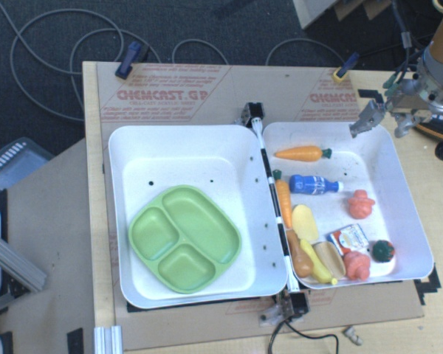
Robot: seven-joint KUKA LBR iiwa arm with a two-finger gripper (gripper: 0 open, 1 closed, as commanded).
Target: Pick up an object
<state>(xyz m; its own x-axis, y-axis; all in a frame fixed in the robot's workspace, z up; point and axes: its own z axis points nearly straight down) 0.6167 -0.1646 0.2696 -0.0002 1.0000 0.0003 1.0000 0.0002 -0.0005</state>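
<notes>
My gripper [385,122] hangs over the far right corner of the right bin [399,169], above its rim, and its two grey fingers [364,119] stand apart with nothing between them. In that bin lie an orange carrot [303,153] at the back and a blue bottle [315,185] just below it. A second carrot [283,201] lies along the left wall. A yellow piece [305,224], a pink lump [360,205], a small packet [351,238], a red fruit [356,265] and a dark green piece [382,251] lie nearer the front.
The left bin [170,150] holds a green divided plate [184,238]. A bread-coloured roll [329,259] and a brown piece [299,258] crowd the right bin's front left corner. Clamps [131,57] grip the board's far edge.
</notes>
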